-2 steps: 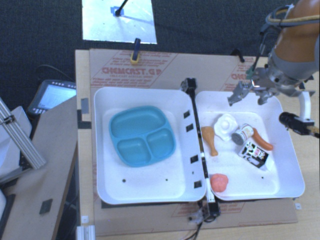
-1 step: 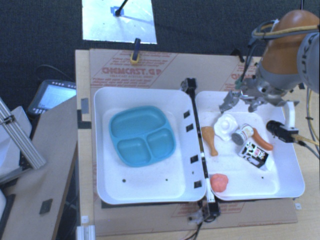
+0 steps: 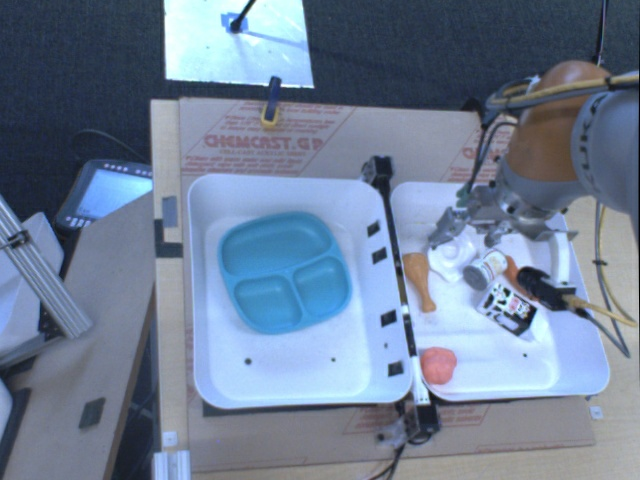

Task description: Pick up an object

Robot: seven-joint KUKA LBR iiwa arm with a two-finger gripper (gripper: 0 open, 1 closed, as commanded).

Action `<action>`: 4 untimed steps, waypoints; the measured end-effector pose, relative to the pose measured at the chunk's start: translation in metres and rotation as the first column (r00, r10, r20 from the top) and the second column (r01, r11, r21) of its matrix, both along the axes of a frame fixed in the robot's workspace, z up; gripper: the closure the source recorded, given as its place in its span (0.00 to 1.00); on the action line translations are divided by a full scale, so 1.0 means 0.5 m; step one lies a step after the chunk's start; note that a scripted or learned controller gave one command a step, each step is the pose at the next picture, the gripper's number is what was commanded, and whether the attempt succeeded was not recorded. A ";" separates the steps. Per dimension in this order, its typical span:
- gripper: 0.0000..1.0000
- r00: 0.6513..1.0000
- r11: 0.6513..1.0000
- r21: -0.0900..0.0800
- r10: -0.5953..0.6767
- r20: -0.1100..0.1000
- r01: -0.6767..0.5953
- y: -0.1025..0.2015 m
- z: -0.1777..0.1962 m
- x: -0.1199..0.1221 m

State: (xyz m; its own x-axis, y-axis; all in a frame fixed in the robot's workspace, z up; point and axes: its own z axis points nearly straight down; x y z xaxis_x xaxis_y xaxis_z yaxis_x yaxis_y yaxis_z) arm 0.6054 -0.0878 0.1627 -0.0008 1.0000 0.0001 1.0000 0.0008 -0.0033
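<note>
arm point(image 3: 575, 138): big grey iiwa with the orange band, coming in from the right and hanging over the right bin

left bin point(image 3: 215, 358): well off to the left of the jaws, across the black divider

right bin point(image 3: 570, 368): the one the jaws are parked over, upper half

blue plate point(image 3: 285, 270): three-compartment tray lying flat in the left bin, well apart from the jaws

gripper point(image 3: 467, 230): fingers spread apart, nothing between them, low over a small white object point(image 3: 450, 260) just below

drumstick point(image 3: 419, 281): tan toy one, just left of and below the jaws

black-and-white box point(image 3: 510, 308): below-right of the jaws, near

grey-white can point(image 3: 483, 270): just right of and below the jaws

pink ball point(image 3: 438, 364): well below the jaws, front-left corner of the right bin
</note>
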 end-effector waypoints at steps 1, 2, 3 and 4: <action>0.00 1.000 1.000 -0.004 -0.001 0.009 0.001 -0.011 -0.117 0.012; 1.00 1.000 1.000 -0.001 0.001 0.007 -0.001 -0.009 -0.092 0.012; 1.00 1.000 1.000 -0.001 0.003 0.010 -0.003 0.002 0.033 0.012; 1.00 1.000 1.000 -0.002 0.004 0.011 -0.004 -0.002 0.146 0.035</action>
